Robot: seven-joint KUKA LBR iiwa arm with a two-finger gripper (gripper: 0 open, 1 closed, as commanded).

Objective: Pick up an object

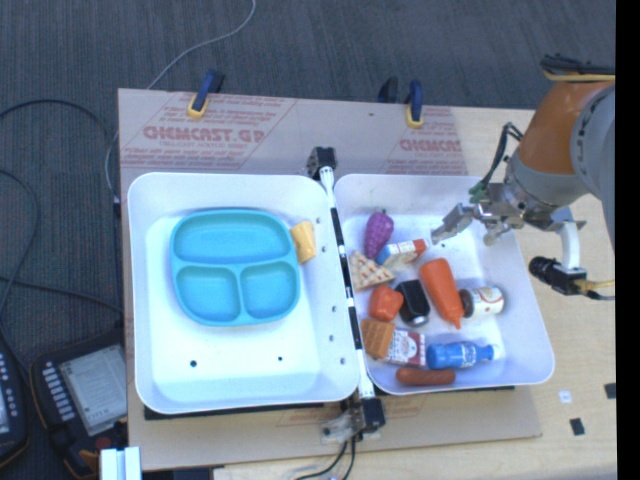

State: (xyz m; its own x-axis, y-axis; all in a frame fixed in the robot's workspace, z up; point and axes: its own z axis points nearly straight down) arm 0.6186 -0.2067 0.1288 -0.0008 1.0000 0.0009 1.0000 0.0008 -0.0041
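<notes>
My claw (pixel 462 221) above right white plastic bin (pixel 536 353), finger state unclear, holding nothing seen. Risk: orange plastic carrot (pixel 441 290) crowded by neighbours, grab may slip or snag two.

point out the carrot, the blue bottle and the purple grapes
carrot (pixel 441 290), camera view, middle of its orange body
blue bottle (pixel 455 354), camera view, its blue midsection
purple grapes (pixel 377 233), camera view, centre of the bunch
</notes>
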